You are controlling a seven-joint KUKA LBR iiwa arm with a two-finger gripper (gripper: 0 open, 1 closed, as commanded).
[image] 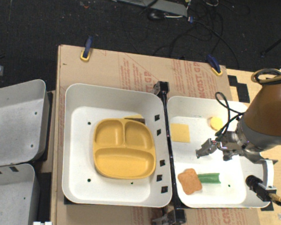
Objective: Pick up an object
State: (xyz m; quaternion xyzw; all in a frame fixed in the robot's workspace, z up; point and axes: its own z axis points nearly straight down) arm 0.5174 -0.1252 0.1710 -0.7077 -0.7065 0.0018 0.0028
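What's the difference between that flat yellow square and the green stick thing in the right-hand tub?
The yellow square is flat, pale yellow and four-cornered; the green stick is narrow, long and bright green. The square lies in the far part of the right bin, apart from other items; the stick lies nearer the front, its end touching an orange-brown piece. Both lie flat on the bin floor, with the hand over the floor between them.

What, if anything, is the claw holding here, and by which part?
Nothing. The claw hangs over the bare floor of the right bin, with nothing between its fingers, apart from the yellow square and green stick.
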